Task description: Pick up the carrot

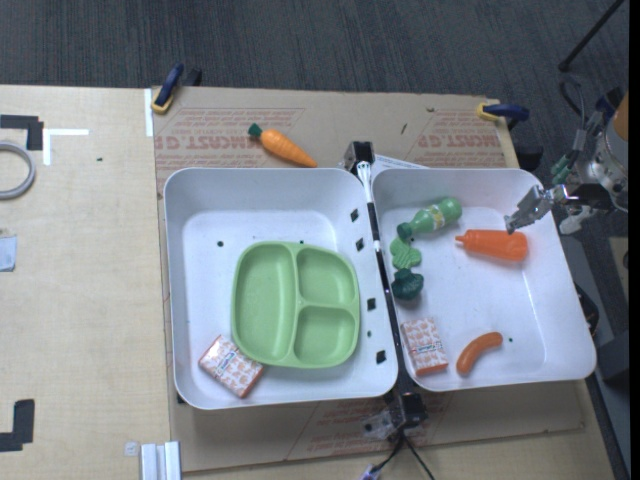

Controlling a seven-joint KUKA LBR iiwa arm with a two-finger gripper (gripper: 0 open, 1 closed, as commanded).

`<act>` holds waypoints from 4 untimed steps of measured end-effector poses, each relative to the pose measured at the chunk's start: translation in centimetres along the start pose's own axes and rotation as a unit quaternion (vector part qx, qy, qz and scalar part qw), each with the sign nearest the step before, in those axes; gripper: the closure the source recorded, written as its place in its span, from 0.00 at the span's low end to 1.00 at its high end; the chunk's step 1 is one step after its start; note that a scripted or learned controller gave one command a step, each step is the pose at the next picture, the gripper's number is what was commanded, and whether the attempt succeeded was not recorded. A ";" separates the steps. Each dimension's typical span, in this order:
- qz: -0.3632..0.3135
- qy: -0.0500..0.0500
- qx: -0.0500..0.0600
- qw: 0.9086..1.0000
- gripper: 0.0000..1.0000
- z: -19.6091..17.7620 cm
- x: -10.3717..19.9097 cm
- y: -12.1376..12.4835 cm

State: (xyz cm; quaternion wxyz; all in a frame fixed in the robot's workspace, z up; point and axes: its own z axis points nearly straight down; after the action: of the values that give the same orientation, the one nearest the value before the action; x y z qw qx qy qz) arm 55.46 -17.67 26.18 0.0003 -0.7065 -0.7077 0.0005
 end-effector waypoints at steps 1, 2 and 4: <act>0.088 0.000 0.000 0.996 0.00 12.2 1.0 1.4; -0.001 0.000 -0.001 1.000 0.00 17.0 2.7 6.4; -0.122 0.000 0.000 0.993 0.00 16.9 -0.3 10.5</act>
State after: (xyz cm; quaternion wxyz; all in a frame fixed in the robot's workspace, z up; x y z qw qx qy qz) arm 65.90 -17.93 9.26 -0.0001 -0.6153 -0.7883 0.0003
